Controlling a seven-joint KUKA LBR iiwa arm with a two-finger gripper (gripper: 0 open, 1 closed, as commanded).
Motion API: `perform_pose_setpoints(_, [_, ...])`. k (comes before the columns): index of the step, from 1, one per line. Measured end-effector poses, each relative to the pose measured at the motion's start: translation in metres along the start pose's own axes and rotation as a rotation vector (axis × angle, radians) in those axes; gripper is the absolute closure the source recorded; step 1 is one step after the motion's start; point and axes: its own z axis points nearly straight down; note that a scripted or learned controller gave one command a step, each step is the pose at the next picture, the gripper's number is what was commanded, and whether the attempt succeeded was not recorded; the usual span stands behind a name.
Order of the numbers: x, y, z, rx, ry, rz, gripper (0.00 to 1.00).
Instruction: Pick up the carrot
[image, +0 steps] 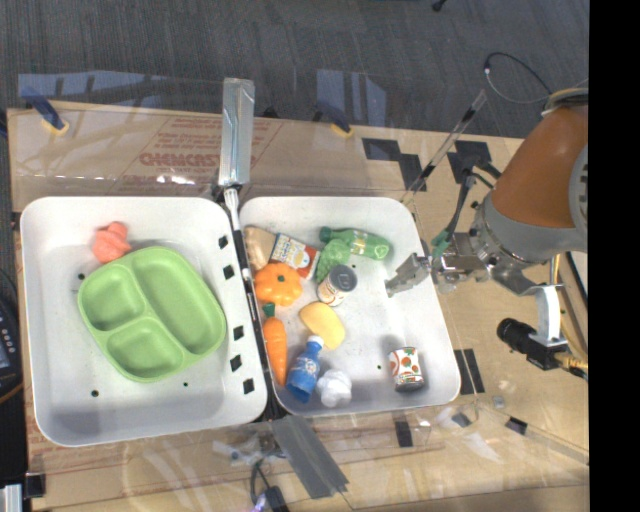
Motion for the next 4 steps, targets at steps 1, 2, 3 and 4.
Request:
perform_pose_setpoints(1, [0.040, 0.005, 0.104, 0.001, 0.001, -0.229, 0.00])
perform_pose_setpoints(2, [0.046, 0.026, 0.161, -0.001, 0.001, -0.381, 0.00])
perform_pose_setpoints(3, [0.045, 0.026, 0.151, 0.000, 0.001, -0.385, 1.00])
perform_pose_setpoints(4, [0.076, -0.021, 0.118, -0.002, 0.000, -0.855, 1.00])
